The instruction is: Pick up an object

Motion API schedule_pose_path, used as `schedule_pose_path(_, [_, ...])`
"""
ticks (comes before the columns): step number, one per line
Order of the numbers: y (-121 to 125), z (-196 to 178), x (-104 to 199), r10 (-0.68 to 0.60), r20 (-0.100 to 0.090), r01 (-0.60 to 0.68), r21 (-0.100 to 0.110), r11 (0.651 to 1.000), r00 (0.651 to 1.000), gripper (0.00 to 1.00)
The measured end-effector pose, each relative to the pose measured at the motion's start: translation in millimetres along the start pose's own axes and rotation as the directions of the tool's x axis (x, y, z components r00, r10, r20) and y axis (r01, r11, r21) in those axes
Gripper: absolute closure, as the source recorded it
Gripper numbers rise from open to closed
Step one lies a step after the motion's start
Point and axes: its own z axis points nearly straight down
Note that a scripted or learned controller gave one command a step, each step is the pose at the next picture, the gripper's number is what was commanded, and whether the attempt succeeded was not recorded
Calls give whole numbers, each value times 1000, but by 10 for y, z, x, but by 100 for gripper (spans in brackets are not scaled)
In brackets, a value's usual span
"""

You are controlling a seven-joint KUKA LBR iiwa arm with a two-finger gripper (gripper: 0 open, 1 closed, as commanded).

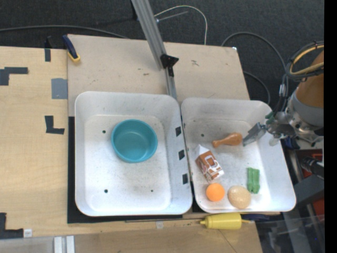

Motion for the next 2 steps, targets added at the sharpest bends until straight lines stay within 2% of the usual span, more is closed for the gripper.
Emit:
schedule_pose_path(1, [0, -1, -1, 0, 0, 0, 0, 1000, 1000, 0])
schedule_pose_path(2, [-44, 443, 34, 1, 0, -1, 5, 1000, 1000, 0])
